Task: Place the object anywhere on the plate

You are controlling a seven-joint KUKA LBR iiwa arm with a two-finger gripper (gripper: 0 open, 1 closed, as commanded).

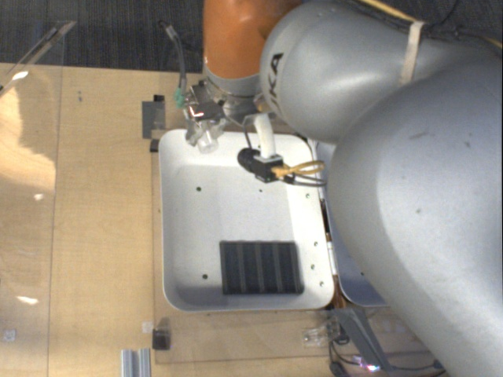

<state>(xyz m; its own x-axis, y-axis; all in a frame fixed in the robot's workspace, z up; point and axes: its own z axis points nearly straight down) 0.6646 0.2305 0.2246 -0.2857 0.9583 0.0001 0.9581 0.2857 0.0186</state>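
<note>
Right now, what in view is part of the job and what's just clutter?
Job: gripper; black ribbed slab in the left bin, whether plate or object I cannot tell.
Lying about: dark block by the bin's far corner; small black block on the bench.

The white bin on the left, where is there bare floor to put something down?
The middle of the white bin is bare, between the hand at its far corner and the black ribbed slab by its near wall. A strip left of the slab is free too. The right side is crowded by the big grey arm.
</note>
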